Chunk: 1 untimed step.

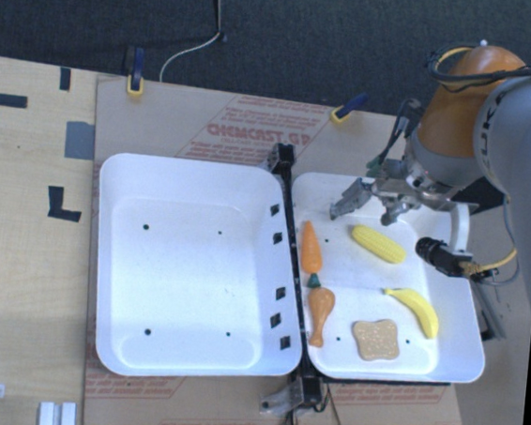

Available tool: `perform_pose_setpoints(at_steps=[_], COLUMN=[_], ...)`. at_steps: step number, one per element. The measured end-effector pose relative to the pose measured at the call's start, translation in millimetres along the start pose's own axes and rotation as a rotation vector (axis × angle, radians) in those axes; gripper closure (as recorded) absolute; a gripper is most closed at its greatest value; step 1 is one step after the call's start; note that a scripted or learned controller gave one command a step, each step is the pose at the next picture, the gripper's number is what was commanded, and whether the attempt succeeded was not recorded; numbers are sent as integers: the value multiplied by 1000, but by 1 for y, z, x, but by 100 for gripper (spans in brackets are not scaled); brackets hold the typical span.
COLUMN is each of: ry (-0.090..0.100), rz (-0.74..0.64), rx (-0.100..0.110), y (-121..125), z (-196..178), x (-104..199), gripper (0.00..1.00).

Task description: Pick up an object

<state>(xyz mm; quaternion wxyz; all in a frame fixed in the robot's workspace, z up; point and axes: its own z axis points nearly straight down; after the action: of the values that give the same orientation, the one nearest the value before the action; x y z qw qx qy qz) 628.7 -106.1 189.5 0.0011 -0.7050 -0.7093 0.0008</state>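
Bench front: pale wood (16,256) with dark tape marks at the left; a brown cardboard sheet (246,129) with red print lies under both bins.
Left bin (109,266): white, shallow, rounded corners, a few small dark dots on its floor.
Divider: black clips (280,303) run down the seam where the two bins meet.
Right bin (462,364): white, holding five toy foods.
Bread (376,339): tan slice, flat, nearest the front edge.
Drumstick (318,313): orange-brown, by the seam, left of the bread.
Banana (415,310): yellow, curved, right of the bread and apart from it.
Carrot (311,249): orange, green tip, lengthwise along the seam, just behind the drumstick.
Corn (377,244): yellow cob, lying at a slant toward the back of the bin.
Gripper (372,207): over the back of the right bin, just behind the corn; two grey fingers spread apart, nothing between them.
Arm (475,106): grey with an orange band, entering from the right.
Far edge: blue and yellow clamps (135,75) pin the cardboard; beyond lies dark carpet (99,1) with a white cable (193,48).
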Motion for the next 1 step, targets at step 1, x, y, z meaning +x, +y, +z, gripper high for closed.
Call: perform_pose_setpoints(at_steps=[1], ry=[2], rz=[5], rx=[7], y=[-101], z=[6], x=[41], gripper=[0])
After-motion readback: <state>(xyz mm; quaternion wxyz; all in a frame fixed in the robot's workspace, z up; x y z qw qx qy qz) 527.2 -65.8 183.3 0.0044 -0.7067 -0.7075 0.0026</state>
